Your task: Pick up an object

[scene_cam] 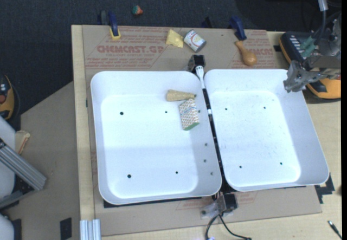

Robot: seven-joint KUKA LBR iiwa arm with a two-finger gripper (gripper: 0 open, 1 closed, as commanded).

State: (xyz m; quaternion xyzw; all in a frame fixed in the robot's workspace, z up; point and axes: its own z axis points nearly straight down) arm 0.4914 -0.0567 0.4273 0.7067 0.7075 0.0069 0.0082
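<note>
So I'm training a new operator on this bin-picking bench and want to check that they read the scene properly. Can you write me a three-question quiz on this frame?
1. True or false: the patterned packet lies in the right bin.
2. Which thing lies just above the packet in the left bin? A) the tan cone-shaped piece B) a blue ball C) a spoon
3. Fill in: the gripper hangs over the right bin's upper ____ corner.

Key: 1 false, it lies in the left bin. 2 A. 3 right.
</note>
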